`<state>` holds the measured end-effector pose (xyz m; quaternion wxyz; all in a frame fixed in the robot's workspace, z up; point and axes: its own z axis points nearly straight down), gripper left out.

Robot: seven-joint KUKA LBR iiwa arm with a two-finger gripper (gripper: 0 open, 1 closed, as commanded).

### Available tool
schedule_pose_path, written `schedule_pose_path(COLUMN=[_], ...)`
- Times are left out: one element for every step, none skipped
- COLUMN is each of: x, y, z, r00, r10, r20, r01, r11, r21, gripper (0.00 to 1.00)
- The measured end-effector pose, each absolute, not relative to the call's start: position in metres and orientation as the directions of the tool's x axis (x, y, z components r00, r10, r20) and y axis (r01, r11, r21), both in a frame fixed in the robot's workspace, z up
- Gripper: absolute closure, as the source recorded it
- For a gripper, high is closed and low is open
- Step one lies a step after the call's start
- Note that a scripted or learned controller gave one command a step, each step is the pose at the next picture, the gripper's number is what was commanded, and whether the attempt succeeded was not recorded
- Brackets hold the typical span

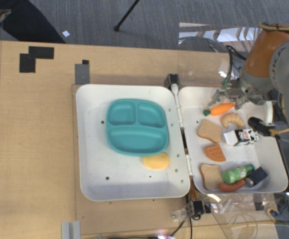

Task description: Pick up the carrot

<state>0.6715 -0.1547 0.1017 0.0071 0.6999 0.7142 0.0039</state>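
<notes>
Bench w/ two white bins; right bin point(282, 169) holds the carrot point(222, 109), upper left part, croissant point(232, 119) just beside it. Gripper point(232, 94) sits right above carrot; can't tell jaw state, you see blur there. Risk: you nudge croissant or carrot rolls off. Arm point(279, 59) cut off at frame edge.

No legible text, brand, number or sign anywhere in view. Small white carton point(240, 136) in the right bin point(279, 180), at about 3 o'clock from the bin's centre: black markings on its face, too blurred to read. Green bottle point(237, 174) at 6 o'clock in the same bin: a pale label band, nothing readable on it. Black patches on the desk point(35, 133) at 10 o'clock: plain, unlettered.
</notes>
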Motion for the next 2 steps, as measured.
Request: schedule_pose_path(x=[0.638, 0.642], y=[-0.175, -0.173], z=[0.086, 0.1], r00=[0.338, 0.331], r10=[0.941, 0.944], r20=[0.001, 0.003], r01=[0.941, 0.944], r11=[-0.338, -0.331], r21=[0.002, 0.011], gripper=[0.0, 1.0])
